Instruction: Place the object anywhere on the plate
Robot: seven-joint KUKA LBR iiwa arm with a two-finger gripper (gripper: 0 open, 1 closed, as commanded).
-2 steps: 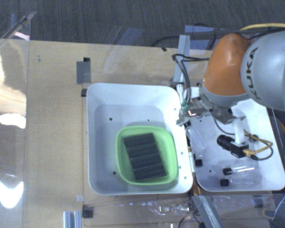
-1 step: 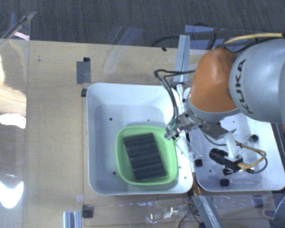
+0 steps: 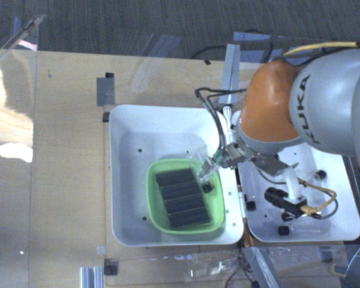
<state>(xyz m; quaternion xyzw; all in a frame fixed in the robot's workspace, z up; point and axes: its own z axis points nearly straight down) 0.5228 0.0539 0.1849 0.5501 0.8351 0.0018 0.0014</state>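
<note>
**Desk [image 3: 60,191] inventory, 1 cam, top-down at a slant**

1. Left bin [image 3: 125,141]: white, shallow. Holds item 2 in its lower-right part; bin floor around it is bare white.
2. Green plate [image 3: 151,192]: squarish w/ rounded corners and a raised rim. Sits flat on the left bin floor, close to the bin's right and near walls.
3. Dark ribbed block [image 3: 181,198]: the task obj. Rectangular, charcoal, w/ cross ribs. Lies flat on the green plate, approx. centred, long axis running upper-left to lower-right. Fully inside the plate rim.
4. Small black piece [image 3: 207,188]: on the plate, just beside the block's upper-right edge and directly under the pincer tip. Contact w/ either: can't tell.
5. Pincer [image 3: 204,173]: pale and slim, angled down-left over the plate's upper-right corner, tip low above the plate surface next to item 4. Apart or together: can't tell, res. too low. Nothing seen clamped in it. Not touching the ribbed block.
6. Arm [image 3: 333,104]: grey w/ an orange band [image 3: 267,110]. Comes in from the right, wrist over the divide between the bins.
7. Right bin [image 3: 343,222]: white, partly covered by the arm. Has a few small black bits [image 3: 283,230] on its floor.
</note>
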